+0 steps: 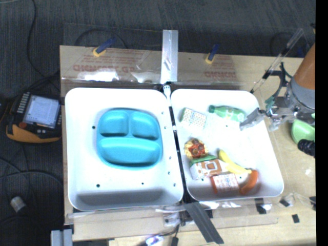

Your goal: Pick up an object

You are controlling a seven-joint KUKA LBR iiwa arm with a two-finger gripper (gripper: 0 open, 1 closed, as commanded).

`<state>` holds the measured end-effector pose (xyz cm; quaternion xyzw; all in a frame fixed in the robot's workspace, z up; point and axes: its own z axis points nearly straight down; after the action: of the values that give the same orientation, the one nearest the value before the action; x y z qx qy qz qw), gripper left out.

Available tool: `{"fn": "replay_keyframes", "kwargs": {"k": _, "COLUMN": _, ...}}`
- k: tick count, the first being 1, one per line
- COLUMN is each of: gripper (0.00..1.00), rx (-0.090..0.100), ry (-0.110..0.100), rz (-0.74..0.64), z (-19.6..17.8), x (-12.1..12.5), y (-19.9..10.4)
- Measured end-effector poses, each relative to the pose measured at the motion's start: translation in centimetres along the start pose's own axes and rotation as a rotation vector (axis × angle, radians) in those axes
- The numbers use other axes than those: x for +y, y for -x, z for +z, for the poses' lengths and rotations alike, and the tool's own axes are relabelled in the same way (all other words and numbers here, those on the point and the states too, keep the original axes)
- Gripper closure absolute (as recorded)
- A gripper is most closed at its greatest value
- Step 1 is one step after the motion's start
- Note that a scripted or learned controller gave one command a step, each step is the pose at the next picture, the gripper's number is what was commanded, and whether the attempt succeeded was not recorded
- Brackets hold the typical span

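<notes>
A wooden bench (225,65) on dark carpet bears two white bins. The left bin (77,188) holds a blue tray (129,137). The right bin (266,158) holds a green bottle (226,111), a dotted packet (193,117), a red snack bag (195,148), a banana (233,164), a carton (207,168) and a red box (225,182). The arm (305,81) enters from the right, its wrist above the right bin's far right corner. The gripper (252,119) slants down to the left, just right of the bottle; whether it is wide or narrow cannot be told.
</notes>
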<state>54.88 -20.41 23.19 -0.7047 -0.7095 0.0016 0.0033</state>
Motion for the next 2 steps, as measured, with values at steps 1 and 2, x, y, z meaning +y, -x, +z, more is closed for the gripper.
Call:
{"fn": "replay_keyframes", "kwargs": {"k": 1, "gripper": 0.00, "rx": 0.001, "ry": -0.001, "rz": -0.015, "z": 6.5, "x": -5.1, "y": -3.0}}
{"fn": "replay_keyframes", "kwargs": {"k": 2, "gripper": 0.00, "rx": -0.004, "ry": 0.013, "rz": 0.065, "z": 14.4, "x": -2.3, "y": -6.9}}
